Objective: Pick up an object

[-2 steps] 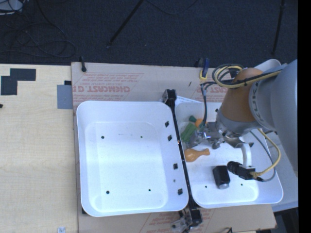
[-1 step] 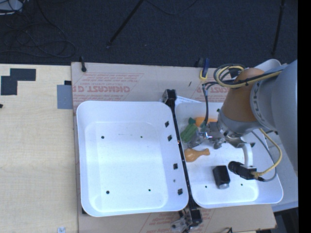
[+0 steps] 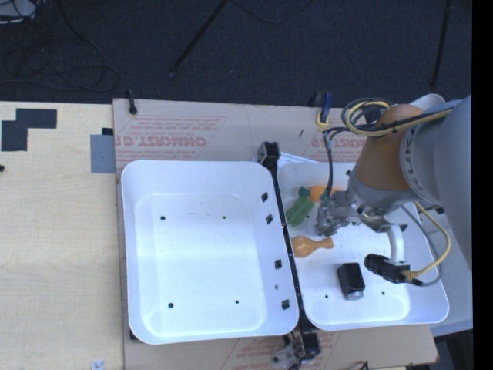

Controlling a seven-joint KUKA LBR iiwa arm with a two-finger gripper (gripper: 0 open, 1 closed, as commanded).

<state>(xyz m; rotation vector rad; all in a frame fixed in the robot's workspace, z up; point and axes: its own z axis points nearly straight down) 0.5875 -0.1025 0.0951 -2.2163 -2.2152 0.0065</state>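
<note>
Right bin [image 3: 431, 308] contents: a green object [image 3: 299, 208] lying tilted near the divider at upper left, a small orange piece [image 3: 317, 193] just beside it, an orange pear-shaped object [image 3: 310, 245] on its side below, and a black block [image 3: 350, 280] toward the front, well apart.

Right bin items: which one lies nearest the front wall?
The black block. It sits closest to the right bin's front wall; the orange piece and green piece lie farther back.
</note>
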